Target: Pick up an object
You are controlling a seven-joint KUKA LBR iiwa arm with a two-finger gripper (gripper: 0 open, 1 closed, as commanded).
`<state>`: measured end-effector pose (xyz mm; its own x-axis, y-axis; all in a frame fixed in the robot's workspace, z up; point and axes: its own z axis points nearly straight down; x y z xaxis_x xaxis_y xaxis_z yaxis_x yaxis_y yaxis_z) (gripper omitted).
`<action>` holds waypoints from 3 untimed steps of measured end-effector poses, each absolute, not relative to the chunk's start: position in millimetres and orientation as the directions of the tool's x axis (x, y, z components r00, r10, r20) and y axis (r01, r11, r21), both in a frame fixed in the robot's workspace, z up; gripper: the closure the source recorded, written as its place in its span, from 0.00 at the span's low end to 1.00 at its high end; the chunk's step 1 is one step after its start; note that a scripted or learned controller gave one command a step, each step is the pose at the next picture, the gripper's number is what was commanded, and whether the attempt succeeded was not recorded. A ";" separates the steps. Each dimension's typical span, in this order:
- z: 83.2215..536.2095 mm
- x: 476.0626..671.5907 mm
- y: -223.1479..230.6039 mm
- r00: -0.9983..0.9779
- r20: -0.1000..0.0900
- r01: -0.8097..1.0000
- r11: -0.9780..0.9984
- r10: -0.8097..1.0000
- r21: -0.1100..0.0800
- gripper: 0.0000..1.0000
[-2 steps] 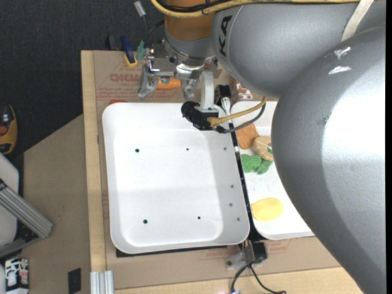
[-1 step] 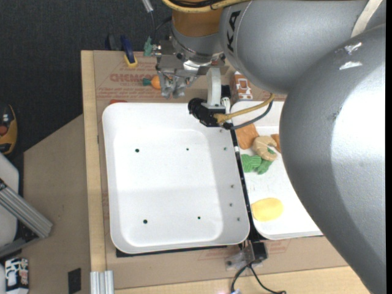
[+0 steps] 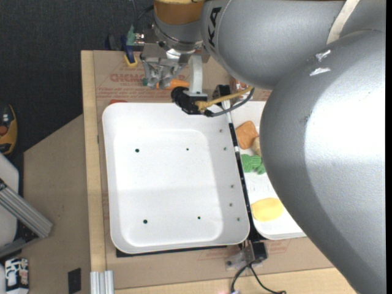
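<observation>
Here, arm [image 3: 294, 72] hides much of right bin [image 3: 278, 228]; orange [image 3: 246, 133], green [image 3: 252, 163], yellow [image 3: 267, 209] objects visible; fingers' state unclear.

arm: reaching in from right (grey, orange band) | pincer [image 3: 158, 78]: high, far edge

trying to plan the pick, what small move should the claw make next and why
Probably swing toward the right bin and come down there. The claw sits beyond the left bin's far rim, over the brown board, while the orange piece, green piece and yellow piece all lie in the right bin.
</observation>
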<state>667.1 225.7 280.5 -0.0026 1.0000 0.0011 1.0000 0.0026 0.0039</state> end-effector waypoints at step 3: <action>240.1 668.4 224.6 -0.001 0.001 1.000 0.001 1.000 0.005 1.00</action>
